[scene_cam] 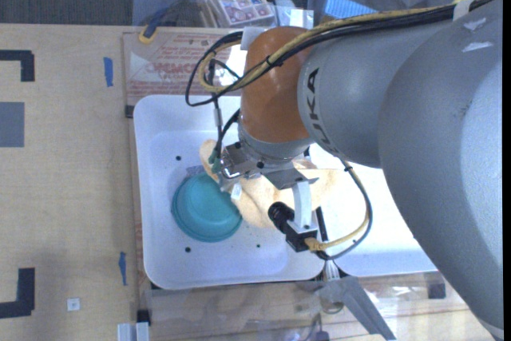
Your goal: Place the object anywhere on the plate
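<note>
A teal round bowl-like object (205, 209) lies in the left white bin (160, 140), toward its front left. A pale cream plate (254, 200) lies flat behind and to the right of it, mostly covered by the arm. The teal object's right rim touches or overlaps the plate's edge; I cannot tell which. My gripper (223, 174) hangs under the orange wrist band (271, 92), right at the teal object's upper right rim. The wrist hides how it meets the object.
The grey arm (399, 84) spans the right bin (383, 243) and much of the left one. A black cable fitting (291, 227) hangs off the wrist over the bin's front. Wooden bench surface (64, 172) lies to the left; boxes and clutter sit beyond the back edge.
</note>
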`<state>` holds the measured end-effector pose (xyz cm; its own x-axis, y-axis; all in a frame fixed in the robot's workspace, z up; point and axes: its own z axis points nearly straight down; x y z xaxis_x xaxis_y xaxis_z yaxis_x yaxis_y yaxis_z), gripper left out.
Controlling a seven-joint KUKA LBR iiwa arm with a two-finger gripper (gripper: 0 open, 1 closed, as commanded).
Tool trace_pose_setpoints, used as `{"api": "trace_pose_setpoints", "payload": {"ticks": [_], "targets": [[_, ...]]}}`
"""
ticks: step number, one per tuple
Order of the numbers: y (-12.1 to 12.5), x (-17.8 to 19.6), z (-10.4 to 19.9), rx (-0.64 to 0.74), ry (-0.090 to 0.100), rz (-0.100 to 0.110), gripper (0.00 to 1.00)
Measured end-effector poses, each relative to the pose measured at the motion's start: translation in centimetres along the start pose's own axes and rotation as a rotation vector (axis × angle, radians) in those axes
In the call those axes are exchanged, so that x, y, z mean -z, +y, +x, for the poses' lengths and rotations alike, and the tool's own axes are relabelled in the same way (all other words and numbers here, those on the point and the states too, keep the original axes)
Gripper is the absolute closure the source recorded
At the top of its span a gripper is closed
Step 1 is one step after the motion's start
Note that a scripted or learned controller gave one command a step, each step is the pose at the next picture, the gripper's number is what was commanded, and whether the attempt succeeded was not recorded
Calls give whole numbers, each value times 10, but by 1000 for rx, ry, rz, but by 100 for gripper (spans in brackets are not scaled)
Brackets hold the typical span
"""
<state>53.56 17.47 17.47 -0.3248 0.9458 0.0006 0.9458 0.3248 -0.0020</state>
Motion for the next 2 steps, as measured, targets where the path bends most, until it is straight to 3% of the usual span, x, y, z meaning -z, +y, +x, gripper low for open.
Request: {"api": "trace_pose_setpoints", "payload": {"ticks": [1,2], "targets": [[15,4,28,45,-1,-5,100],[15,5,28,44,-1,-6,0]]}}
